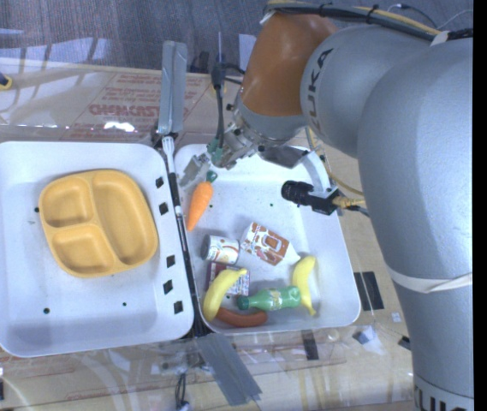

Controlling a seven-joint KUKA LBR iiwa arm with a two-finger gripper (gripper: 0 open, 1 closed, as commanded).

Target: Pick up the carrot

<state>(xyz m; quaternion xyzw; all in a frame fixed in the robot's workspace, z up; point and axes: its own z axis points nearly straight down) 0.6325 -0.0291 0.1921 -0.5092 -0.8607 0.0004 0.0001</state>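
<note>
The orange carrot (pixel 198 204) lies near the top left corner of the right bin (pixel 339 245), close to the divider between the bins. Its green stem end points up and to the right, its tip down and to the left. My gripper (pixel 198 169) hangs just above the carrot's stem end, at the end of the grey arm with the orange band that reaches in from the right. The wrist hides how the gripper stands around the carrot. The carrot rests on the bin floor.
A yellow divided plate (pixel 97 223) sits in the left bin (pixel 12 315). Lower in the right bin lie two small cartons (pixel 265 244), two bananas (pixel 305 281), a green bottle (pixel 270 299) and a sausage (pixel 241 318). The bin wall stands right beside the carrot.
</note>
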